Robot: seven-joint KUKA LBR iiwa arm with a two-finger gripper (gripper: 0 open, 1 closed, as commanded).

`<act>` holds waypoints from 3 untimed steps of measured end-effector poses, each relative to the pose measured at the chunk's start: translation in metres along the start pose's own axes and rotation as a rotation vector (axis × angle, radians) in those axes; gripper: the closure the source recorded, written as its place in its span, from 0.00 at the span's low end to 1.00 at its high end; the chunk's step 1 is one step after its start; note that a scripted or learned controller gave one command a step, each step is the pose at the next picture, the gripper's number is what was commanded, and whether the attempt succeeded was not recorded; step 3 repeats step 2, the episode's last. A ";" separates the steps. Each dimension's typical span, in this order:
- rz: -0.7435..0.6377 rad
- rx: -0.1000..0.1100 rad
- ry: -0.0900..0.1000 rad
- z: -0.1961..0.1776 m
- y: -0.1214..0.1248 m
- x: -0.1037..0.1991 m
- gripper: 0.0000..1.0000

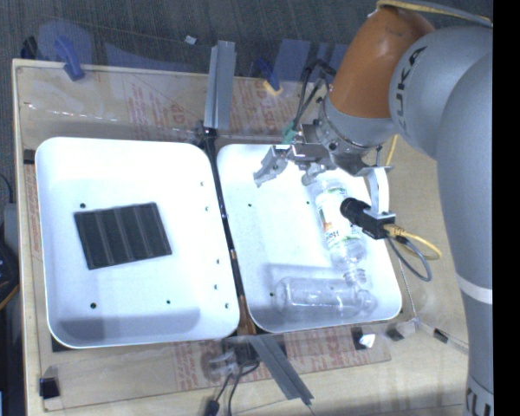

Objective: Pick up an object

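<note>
Arm over the right bin (pixel 243 232), coming in from its far right corner. The jaws (pixel 296 165) hang above the bin's far end; one grey finger (pixel 267 168) sticks out toward the divider side. Cannot tell how far the jaws are parted, and nothing shows between them.

Two clear plastic bottles lie in the right bin. The labelled bottle (pixel 336 219) is on its side along the bin's right wall, its long axis running from the far end toward the near end, with the narrower end seeming to point at the near wall. Its far end sits just under the wrist. The second bottle (pixel 322 295) lies crosswise along the near wall, long axis left to right, touching or almost touching the first at the near right corner.

Handling, as judged: both look light, thin-walled, smooth, liable to roll or squash. Best hold is across the labelled bottle's mid-body, jaws set square to its long axis.

The left bin (pixel 61 172) holds a dark ribbed slab (pixel 122 235), flat, near its centre.
</note>
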State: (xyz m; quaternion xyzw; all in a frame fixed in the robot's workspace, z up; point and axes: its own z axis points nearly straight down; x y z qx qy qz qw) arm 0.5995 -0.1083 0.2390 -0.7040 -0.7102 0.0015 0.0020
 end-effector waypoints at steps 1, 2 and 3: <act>0.062 -0.002 -0.001 0.003 -0.055 -0.057 0.00; 0.058 -0.002 -0.002 0.019 -0.037 -0.098 0.00; 0.058 -0.002 -0.002 0.019 -0.037 -0.098 0.00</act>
